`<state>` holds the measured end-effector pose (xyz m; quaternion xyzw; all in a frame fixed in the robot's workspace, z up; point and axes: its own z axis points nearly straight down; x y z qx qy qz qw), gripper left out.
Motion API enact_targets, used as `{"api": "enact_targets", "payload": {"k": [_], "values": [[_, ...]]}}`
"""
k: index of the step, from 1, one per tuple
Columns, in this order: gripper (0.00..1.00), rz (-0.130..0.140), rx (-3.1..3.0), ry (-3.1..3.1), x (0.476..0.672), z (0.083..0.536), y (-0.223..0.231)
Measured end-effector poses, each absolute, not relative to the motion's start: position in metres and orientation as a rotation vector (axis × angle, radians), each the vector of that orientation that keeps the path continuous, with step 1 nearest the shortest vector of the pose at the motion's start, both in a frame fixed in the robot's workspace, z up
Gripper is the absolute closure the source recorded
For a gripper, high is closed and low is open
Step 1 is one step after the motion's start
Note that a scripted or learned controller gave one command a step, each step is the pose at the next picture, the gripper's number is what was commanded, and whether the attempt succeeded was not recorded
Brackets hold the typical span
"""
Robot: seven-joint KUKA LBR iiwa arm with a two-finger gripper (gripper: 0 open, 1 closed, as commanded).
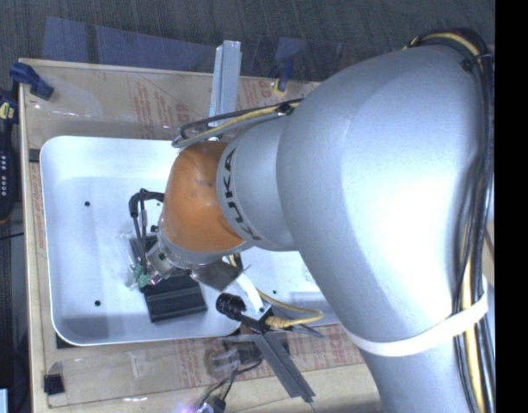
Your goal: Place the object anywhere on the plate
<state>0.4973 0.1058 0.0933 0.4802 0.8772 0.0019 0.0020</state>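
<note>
Currently, arm: the grey KUKA arm with the orange band [199, 200] reaches from the right and covers most of the right bin and the middle of the surface.
Hand: the black two-finger hand [156, 269] sits low over the shallow white left bin [66, 231], near its lower middle; cannot tell whether it is clenched or released, as the wrist blocks the line of sight.
Object: a small clear, crinkled item with a green speck [135, 265] lies touching the hand's left side, on the bin floor; I cannot tell whether it is the task's object or whether it is gripped.
Plate: cannot be located; presumably under the arm.
Step in hand (judgement): a pick attempt in the left bin.
How to do it well: confirm a firm grip before lifting, rise straight up to clear the bin wall, then carry across slowly.
Writing: "KUKA" reads partly along the grey link beside the orange band; red print on the brown board [118, 110] is too small to read.
</note>
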Motion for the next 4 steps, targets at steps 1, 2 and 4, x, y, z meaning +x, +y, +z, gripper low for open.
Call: {"api": "enact_targets", "payload": {"k": [1,2,4], "values": [[1.00,-0.002,1.893,2.508,0.475,0.091,0.171],[1.00,-0.001,2.207,2.240,0.488,0.211,0.178],[1.00,-0.010,2.384,2.054,0.475,0.165,0.120]]}}
